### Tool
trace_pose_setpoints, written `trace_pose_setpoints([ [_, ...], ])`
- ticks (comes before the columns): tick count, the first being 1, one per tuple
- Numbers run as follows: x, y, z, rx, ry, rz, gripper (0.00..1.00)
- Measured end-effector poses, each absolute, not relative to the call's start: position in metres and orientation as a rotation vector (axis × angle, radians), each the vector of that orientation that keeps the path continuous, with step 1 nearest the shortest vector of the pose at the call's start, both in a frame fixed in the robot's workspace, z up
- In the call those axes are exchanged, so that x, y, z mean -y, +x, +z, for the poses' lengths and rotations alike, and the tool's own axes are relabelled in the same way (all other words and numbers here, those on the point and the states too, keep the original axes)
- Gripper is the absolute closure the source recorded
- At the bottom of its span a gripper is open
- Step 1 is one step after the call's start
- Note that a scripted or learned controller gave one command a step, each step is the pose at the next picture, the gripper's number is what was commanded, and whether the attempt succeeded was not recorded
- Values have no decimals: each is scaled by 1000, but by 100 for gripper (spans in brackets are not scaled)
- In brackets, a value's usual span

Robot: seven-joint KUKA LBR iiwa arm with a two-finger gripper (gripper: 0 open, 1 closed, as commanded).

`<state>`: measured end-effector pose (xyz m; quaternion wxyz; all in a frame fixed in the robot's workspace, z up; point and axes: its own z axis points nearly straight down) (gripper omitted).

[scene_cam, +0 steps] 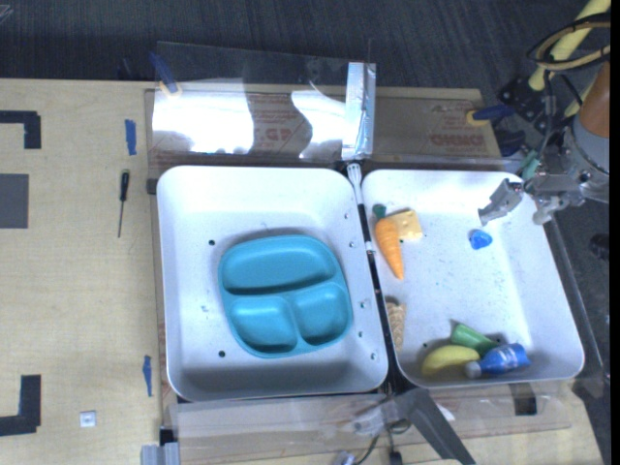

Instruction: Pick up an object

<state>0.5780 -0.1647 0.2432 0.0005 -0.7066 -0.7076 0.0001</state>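
My gripper (512,211) hangs over the far right part of the right bin (542,289), open, with nothing between its fingers. A small blue object (480,239) lies on the bin floor just below and left of the fingertips. An orange carrot (388,243) with a green top lies by the divider, touching a yellow piece (407,225). In the near corner a yellow banana (449,358), a green item (471,336) and a blue bottle (503,358) lie bunched together. A small brown item (393,314) rests against the bin's left wall.
The left bin (184,211) holds a blue divided tray (284,292). A clear shiny panel (262,114) stands behind the bins. Yellow and black cables (567,42) hang at the upper right beside the arm.
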Motion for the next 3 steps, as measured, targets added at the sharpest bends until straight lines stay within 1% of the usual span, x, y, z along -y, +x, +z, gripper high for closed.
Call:
trace_pose_setpoints([
  [1,183,601,169,2244,-2192,5,0],
  [2,197,603,97,2245,-2204,-4,0],
  [3,166,643,86,2407,-2027,-3,0],
])
